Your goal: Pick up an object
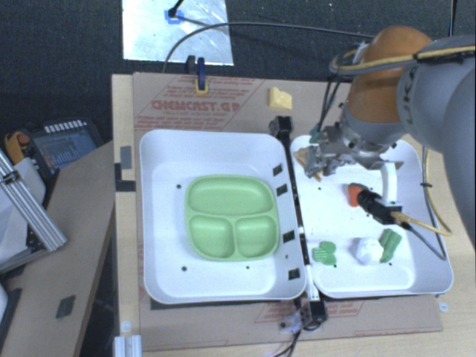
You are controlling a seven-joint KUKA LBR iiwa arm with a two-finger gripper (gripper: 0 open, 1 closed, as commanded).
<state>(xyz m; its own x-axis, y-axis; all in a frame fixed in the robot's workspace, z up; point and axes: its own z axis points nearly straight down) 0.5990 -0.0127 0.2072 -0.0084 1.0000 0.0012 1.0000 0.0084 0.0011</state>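
Camera view showed a green divided plate [229,218] lying flat in the middle of the left bin [160,169]. The gripper [316,162] hung over the far left corner of the right bin [372,292]; whether it was released or clenched, I could not tell. Near the front wall of this bin lay a small green piece [323,253], then a white lump [366,250], and touching it a longer green piece [390,244]. Its long axis ran from near-left to far-right, only slightly tilted.
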